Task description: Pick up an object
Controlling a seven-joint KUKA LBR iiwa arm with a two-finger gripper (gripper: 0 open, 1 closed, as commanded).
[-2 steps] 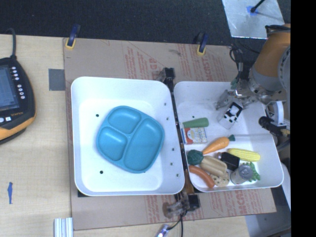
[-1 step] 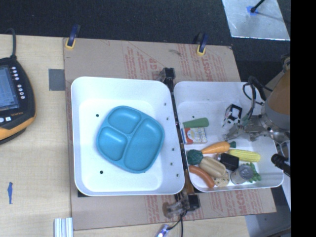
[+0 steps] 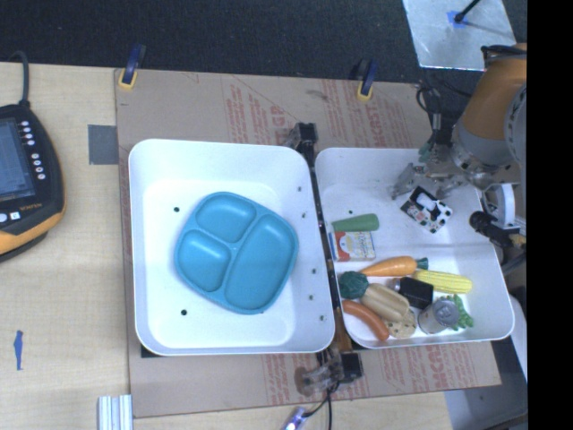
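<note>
Two shallow white plastic bins are set side by side on a sheet of brown cardboard [image 3: 224, 106] that is clamped to the pale wooden counter [image 3: 63, 330]. The left bin [image 3: 148, 240] is occupied by a light blue plastic plate with three compartments [image 3: 236, 252], which lies tilted near the middle. In the right bin [image 3: 376, 164], a cluster of toy food is gathered toward the near end: a small green and red printed card or packet [image 3: 354, 238] lies by the dividing wall, an orange plastic carrot [image 3: 391, 265] is placed just below it, a yellow ear of toy corn [image 3: 441, 281] is seen to the right of the carrot, a dark green broccoli-like piece [image 3: 352, 284] rests by the wall, a tan bread-shaped piece [image 3: 387, 301] and a red-orange sausage [image 3: 366, 320] are crowded together below, and a round grey tin-like item [image 3: 440, 314] lies near the corner. The grey arm with the orange band [image 3: 497, 92] is reached in over the far right end of the right bin, and the gripper [image 3: 428, 206] is held low there, well apart from the cluster of food. Whether the fingers are open or closed cannot be told, as they are lost among dark and white parts at the tip. A black and orange handheld control pendant [image 3: 22, 182] is laid at the counter's left edge.
</note>
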